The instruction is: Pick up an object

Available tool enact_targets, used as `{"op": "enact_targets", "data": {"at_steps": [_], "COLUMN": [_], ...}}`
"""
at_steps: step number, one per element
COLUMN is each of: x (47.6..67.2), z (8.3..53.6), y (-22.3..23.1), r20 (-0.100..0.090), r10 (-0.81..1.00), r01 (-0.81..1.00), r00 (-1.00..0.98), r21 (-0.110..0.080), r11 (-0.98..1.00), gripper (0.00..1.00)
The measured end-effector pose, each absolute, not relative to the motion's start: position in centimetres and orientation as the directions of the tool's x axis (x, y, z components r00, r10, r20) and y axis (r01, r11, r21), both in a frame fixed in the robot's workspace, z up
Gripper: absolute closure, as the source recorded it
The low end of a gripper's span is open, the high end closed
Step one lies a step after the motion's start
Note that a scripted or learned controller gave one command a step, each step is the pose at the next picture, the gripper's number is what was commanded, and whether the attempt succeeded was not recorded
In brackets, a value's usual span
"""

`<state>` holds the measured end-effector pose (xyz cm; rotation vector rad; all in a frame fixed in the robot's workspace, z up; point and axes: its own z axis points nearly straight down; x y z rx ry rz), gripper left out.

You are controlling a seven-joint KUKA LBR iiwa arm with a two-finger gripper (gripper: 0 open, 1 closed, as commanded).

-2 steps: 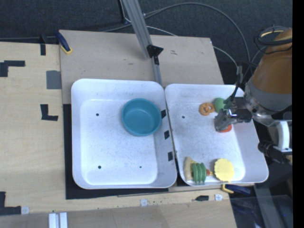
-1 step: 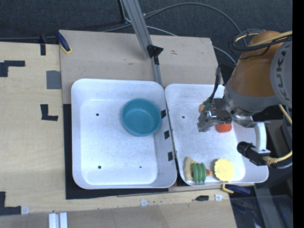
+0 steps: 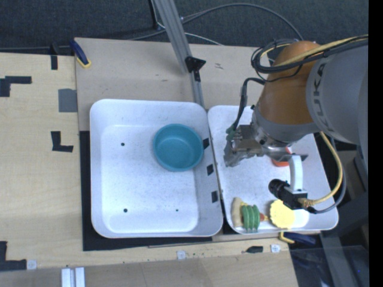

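Tool hangs low over the right bin.

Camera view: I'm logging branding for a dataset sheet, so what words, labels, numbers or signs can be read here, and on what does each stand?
"KUKA": dark letters running down the grey arm, cut by the picture's right side, so only partly legible.
The blue bowl, the white bins and the objects at the right bin's near end bear no readable text.
The black marks on the bench are tape shapes, not letters.
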<state>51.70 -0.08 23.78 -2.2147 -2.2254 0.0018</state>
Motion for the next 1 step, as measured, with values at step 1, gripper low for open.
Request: {"op": "enact_targets", "data": {"at_steps": [1], "x": [51.58], "z": [22.28], "y": [5.39], "r20": [0.000], "r10": [1.000], "r01": [1.000], "r00": [-0.005], "r21": [-0.002], "r11": [0.005], "gripper": [1.00]}}
